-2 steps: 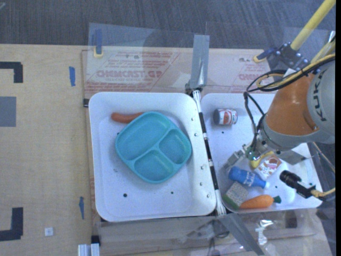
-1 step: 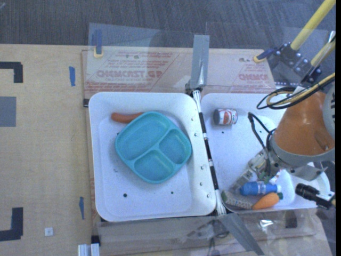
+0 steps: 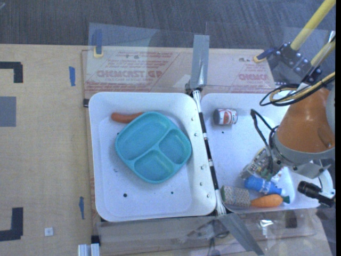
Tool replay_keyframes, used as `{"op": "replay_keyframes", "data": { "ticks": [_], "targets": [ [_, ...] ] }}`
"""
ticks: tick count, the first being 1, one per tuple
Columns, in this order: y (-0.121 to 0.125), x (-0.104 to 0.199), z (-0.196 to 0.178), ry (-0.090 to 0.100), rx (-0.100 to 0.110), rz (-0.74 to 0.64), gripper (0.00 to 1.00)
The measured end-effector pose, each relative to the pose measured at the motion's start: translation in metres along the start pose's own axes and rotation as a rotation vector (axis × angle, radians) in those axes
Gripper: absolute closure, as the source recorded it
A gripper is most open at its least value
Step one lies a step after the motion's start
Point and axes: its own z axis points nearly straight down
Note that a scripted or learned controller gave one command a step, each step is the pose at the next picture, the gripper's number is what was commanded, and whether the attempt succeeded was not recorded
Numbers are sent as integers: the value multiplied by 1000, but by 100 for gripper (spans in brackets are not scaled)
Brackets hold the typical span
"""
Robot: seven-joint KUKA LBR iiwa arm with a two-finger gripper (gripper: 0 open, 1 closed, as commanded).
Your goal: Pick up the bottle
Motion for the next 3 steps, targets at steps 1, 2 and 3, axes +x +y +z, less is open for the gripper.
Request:
{"op": "replay_keyframes", "data": {
  "ticks": [1, 2, 3],
  "targets": [
    [40, 62, -85, 6, 12, 391, 100],
    [40, 62, -85, 6, 12, 392, 0],
    [-4, 17, -61, 9, 14, 334, 0]
  ]
}}
